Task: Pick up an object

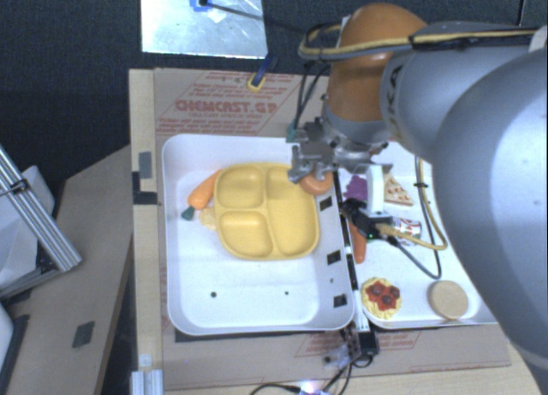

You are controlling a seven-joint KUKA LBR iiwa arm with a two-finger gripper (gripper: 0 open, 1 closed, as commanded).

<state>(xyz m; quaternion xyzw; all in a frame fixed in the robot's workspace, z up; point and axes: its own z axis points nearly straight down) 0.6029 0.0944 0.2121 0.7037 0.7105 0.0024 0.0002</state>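
Gripper [310, 170] hung over the far right corner of the left bin [184, 299], right at an orange toy [318, 184] by the yellow divided tray's [257, 213] edge; can't tell if it was grasping, w/ the arm blocking it. Toy carrot [202, 189] lay at the tray's left side; right bin [428, 320] held a pizza slice [395, 190], a pasta plate [382, 296] & a round cookie [448, 298].
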